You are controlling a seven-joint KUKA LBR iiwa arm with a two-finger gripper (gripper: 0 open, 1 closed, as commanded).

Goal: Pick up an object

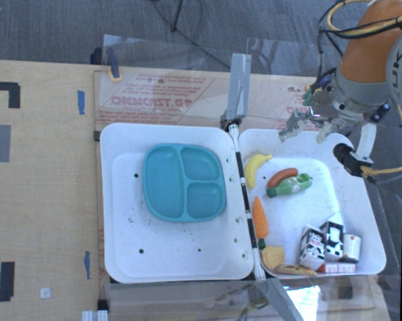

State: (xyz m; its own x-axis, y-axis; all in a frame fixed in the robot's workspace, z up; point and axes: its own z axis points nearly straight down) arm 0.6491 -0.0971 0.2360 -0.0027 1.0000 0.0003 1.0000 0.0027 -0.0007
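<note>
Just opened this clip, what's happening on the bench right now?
A grey and orange arm reaches in from the right, its gripper open over the far rim of the right bin, holding nothing. That bin holds a banana, a sausage, a green bottle, a carrot and a black-and-white carton, all lying untouched. The left bin holds a teal divided plate. No pick has been made yet.
</note>
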